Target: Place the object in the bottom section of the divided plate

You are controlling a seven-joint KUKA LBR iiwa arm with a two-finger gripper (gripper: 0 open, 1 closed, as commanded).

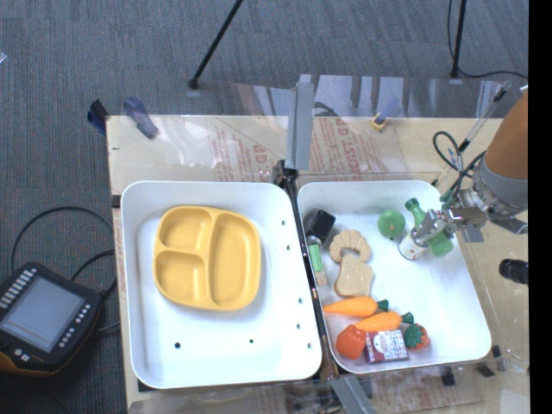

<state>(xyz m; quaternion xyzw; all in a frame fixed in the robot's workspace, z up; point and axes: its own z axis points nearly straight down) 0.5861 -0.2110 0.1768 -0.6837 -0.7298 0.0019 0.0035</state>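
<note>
Gripper (429, 231) stands low over the upper right part of the right bin (457, 313), at a green bottle (424, 224) that lies tilted there. The bottle's body appears to sit between the fingers, so the gripper looks closed on it, though the hold is partly masked by the metal of the hand and should be taken as probable, not certain. Whether the bottle has left the bin floor cannot be told. The plate (207, 257), yellow and divided into three, rests in the left bin (138, 352), well apart from the gripper, with the bin walls between. Other items in the right bin, namely a green ball (391, 223), bread pieces (352, 261) and carrots (362, 313), lie along the likely path. Recommended: lift straight up before any sideways travel, clear both rims, keep the bottle from swinging, then descend over the plate's bottom section and release low. Main risk: a slanted, round body slipping from the grip.
</note>
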